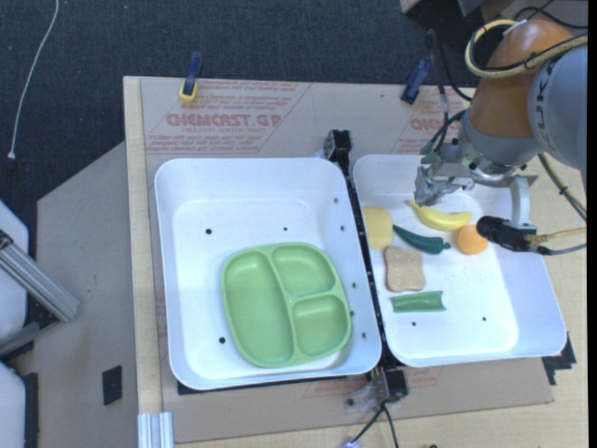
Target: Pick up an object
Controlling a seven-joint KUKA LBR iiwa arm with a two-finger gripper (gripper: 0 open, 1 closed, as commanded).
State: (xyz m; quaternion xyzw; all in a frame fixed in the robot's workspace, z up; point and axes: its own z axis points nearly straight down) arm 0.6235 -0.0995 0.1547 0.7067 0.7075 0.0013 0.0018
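Yellow banana [443,218] lies in the right bin [522,329], far side; my gripper [431,191] hangs just over its left end; nothing lifted yet; grasp and lift remain.

Desk [280,110]: brown sheet printed with red lettering, running left of and below the hand [431,192].
Left bin [187,203]: white, shallow, on the desk, well left of the hand.
Right bin [522,329]: white, directly under the hand, touching the left bin's edge.
Yellow clamp [189,87]: on the desk's far edge, far left of the hand.
Blue clamp [415,82]: on the far edge, just beyond the hand.
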